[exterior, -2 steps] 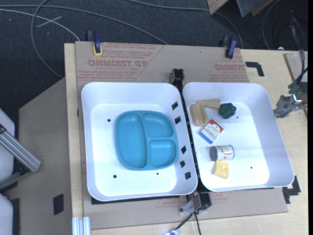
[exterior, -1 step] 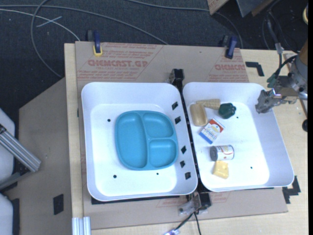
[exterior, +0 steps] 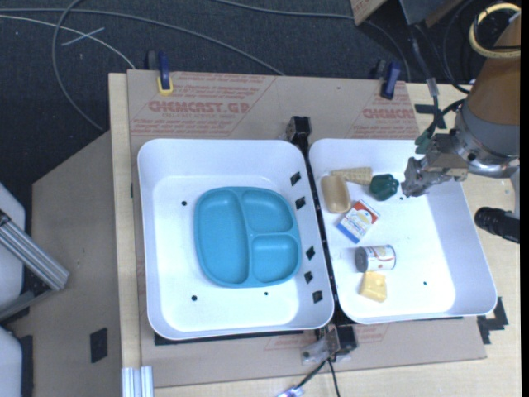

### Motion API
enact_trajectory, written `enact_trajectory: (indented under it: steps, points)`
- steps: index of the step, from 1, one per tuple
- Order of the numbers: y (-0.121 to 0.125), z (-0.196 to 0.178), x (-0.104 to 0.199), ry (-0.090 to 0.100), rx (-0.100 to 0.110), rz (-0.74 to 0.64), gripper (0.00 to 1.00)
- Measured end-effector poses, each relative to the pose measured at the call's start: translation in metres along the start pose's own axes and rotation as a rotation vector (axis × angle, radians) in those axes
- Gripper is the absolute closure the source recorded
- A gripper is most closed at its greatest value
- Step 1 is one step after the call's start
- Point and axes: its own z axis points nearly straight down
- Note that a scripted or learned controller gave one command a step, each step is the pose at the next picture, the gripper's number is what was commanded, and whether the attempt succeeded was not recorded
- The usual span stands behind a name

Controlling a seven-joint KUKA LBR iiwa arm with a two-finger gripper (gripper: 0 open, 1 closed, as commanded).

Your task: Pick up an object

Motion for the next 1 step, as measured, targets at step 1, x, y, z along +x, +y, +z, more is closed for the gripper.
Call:
enact_trajectory:
  steps: [1]
  points:
    - [0.0124, 0.0071, 0.0626, 0.0, 0.0, -0.001, 1.0]
